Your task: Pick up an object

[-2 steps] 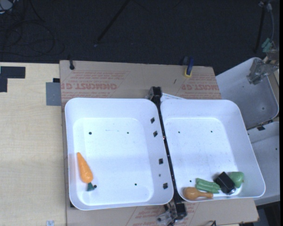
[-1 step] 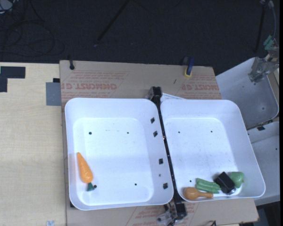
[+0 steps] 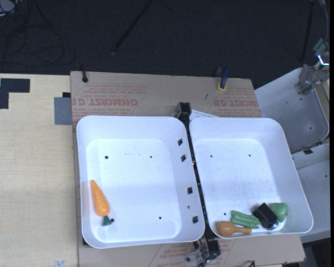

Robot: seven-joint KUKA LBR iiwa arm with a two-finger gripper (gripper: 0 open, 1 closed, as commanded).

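Observation:
An orange carrot [image 3: 99,198] with a small green top lies near the front left corner of the left bin [image 3: 131,129]. In the right bin [image 3: 239,132], along its front wall, sit an orange-brown pear-shaped toy [image 3: 232,229], a green pod-shaped toy [image 3: 245,219], a black block [image 3: 265,215] and a green rounded toy [image 3: 279,209], all packed close together.
A black divider strip [image 3: 191,171] with clips runs between the two bins. Both bins rest on a cardboard sheet [image 3: 156,96]. A blue-and-yellow clamp [image 3: 223,79] stands at the cardboard's back edge. Grey metal plates [image 3: 300,107] lie to the right.

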